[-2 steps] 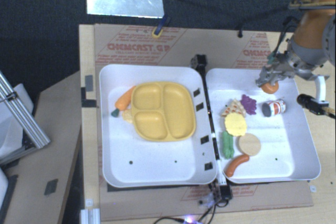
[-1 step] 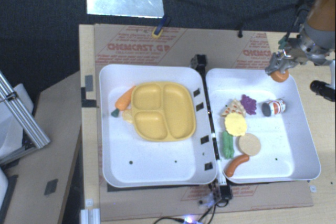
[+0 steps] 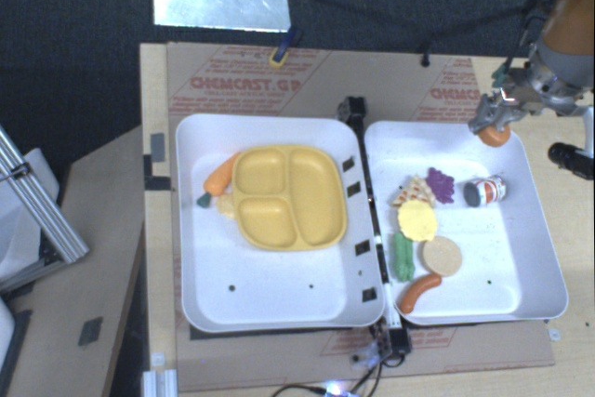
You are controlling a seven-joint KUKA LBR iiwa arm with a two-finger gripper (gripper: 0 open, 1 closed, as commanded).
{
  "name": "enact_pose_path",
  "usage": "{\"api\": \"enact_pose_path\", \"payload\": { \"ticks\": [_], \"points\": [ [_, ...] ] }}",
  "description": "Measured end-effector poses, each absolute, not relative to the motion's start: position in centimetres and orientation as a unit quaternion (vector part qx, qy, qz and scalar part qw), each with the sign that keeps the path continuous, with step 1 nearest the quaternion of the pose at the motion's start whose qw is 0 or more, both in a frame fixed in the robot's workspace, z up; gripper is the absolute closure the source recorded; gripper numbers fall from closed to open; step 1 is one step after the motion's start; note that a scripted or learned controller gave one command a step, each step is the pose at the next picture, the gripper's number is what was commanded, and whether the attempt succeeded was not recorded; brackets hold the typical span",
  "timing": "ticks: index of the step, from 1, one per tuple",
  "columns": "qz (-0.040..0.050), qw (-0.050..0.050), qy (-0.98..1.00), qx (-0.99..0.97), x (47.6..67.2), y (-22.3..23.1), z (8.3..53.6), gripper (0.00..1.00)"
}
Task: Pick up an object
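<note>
White bins sat side by side on the bench, seen from above at a slant. Left bin (image 3: pixel 200 293) held a yellow divided plate (image 3: pixel 284 197), with a carrot (image 3: pixel 220 174) lying against the plate's left edge, tip pointing down-left.

Right bin (image 3: pixel 530 288) held a loose cluster of toy food near its left half: a purple bunch of grapes (image 3: pixel 441 185), a pale wedge (image 3: pixel 413 191) just beside it, a yellow disc (image 3: pixel 417 221) below those, a tan round (image 3: pixel 441 256) touching the disc's lower edge, a green pod (image 3: pixel 403 256) along the left wall, and a sausage (image 3: pixel 419 291) nearest the front. A small can (image 3: pixel 484 191) lay on its side, apart from the cluster toward the right.

Arm reached in from the right, over the right bin's far corner. Gripper (image 3: pixel 492 121) pointed down and to the left, its fingers closed around a small orange ball (image 3: pixel 495 136) that showed just under the tips. Ball sat at the bin's back rim, well apart from the other items; whether it was lifted or resting on the rim could not be told
</note>
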State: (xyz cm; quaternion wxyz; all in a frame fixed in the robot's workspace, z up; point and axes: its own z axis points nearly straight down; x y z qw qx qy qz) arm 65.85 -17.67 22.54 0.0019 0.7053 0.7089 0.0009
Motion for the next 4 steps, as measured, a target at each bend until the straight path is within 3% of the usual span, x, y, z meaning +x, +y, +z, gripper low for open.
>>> {"api": "enact_pose_path", "payload": {
  "ticks": [4],
  "points": [
    [-0.0003, -0.002, 0.710, 0.704, 57.6, 2.9, 21.4, 1.00]
  ]
}}
